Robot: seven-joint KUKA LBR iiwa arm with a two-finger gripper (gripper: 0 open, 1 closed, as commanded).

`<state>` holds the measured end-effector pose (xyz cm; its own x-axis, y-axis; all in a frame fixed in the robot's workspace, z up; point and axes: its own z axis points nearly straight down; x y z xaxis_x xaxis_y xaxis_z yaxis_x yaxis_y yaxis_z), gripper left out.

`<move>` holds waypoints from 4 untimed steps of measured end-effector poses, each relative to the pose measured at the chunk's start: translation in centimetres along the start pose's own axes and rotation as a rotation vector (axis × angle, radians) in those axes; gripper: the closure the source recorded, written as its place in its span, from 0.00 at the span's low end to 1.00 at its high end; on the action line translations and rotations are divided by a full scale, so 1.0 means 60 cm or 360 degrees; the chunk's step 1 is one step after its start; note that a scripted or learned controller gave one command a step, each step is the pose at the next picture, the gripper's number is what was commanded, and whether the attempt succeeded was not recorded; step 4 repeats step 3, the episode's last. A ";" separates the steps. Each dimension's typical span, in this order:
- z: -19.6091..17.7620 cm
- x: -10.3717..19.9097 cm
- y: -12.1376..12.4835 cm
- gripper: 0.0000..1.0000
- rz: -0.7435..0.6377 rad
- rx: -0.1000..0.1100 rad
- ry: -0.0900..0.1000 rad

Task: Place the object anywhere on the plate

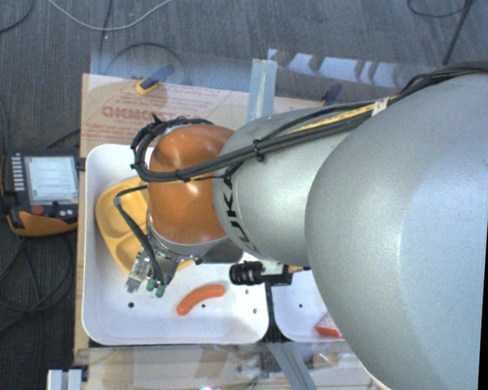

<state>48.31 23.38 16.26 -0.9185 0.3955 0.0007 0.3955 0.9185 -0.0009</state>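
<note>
One orange sausage-shaped object (201,298) lies in the left bin (95,305), just beside the one yellow plate (113,222). One pincer (145,281) hovers over the plate's edge; its opening cannot be determined.

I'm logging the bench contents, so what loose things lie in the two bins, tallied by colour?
Orange: 2, a sausage in the left bin and a small piece in the right bin
Yellow: 1, a plate partly under the arm
Total: 3
</note>
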 end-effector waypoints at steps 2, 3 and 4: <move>0.117 -0.086 -0.170 1.00 -0.0114 -0.0016 -0.0023; 0.117 -0.092 -0.184 1.00 -0.0255 -0.0030 -0.0030; 0.117 -0.092 -0.184 1.00 -0.0255 -0.0030 -0.0030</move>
